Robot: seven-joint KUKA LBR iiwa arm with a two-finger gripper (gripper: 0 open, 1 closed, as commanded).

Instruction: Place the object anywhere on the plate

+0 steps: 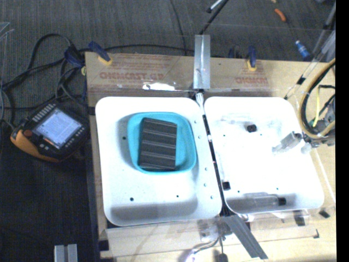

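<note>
A dark grey ribbed block point(158, 143) lies flat on the blue plate point(188, 149), which sits in the left white bin point(152, 206). The block rests near the plate's middle, with its long side running front to back. My gripper point(287, 142) hovers over the right part of the right white bin point(272, 168), far from the plate and the block. Nothing shows in its grasp. The arm behind it is mostly cut off at the right edge, where yellow and black cables point(316, 111) hang.
A small black item point(251, 127) lies in the back of the right bin, and a clear tube with a dark end point(265, 200) lies along its front wall. A metal divider post point(202, 64) stands behind the bins. A teach pendant point(52, 131) rests on the floor at left.
</note>
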